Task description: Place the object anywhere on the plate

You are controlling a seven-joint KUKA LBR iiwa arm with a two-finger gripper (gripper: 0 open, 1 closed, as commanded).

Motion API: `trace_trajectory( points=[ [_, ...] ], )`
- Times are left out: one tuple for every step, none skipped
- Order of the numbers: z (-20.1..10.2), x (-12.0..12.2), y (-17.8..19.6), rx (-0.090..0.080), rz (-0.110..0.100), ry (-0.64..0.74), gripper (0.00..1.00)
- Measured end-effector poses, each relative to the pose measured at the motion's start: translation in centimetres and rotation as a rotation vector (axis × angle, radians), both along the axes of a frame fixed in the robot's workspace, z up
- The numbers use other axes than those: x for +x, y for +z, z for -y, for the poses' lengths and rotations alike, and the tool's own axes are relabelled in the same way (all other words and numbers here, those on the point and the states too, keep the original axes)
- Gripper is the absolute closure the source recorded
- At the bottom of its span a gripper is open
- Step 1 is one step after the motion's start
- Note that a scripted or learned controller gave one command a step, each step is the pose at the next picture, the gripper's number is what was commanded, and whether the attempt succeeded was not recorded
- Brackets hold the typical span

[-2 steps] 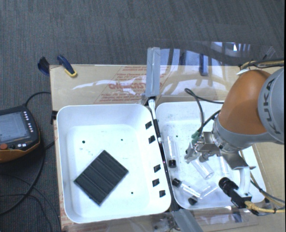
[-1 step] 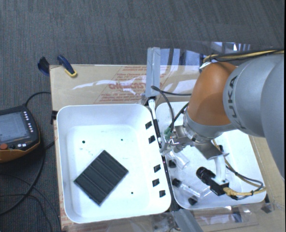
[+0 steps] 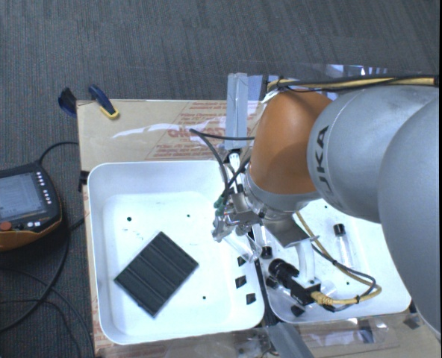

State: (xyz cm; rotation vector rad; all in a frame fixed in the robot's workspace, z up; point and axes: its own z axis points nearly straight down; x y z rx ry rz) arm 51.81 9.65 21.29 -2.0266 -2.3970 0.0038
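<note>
Your dark ridged plate (image 3: pixel 157 272) lies low in the left bin (image 3: pixel 105 192). The pincer (image 3: pixel 222 222) hovers right of the plate; I cannot tell its state or spot any object, so you risk an empty release.

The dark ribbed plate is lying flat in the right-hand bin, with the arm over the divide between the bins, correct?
Not quite: the dark ribbed plate lies flat in the left-hand bin, not the right. The camera view shows it there. The arm does hang over the divide between the bins.
</note>
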Motion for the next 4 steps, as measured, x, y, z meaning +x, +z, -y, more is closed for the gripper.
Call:
trace_trajectory(
  points=[
    [0.0,0.0,0.8,-0.001,-0.004,0.003,1.0],
    [-2.1,5.7,-2.8,-0.001,-0.001,0.113,1.0],
    [-3.2,7.1,-1.1,-0.001,0.001,0.181,1.0],
    [-3.2,7.1,-1.1,-0.001,0.0,0.182,0.0]
  ],
)
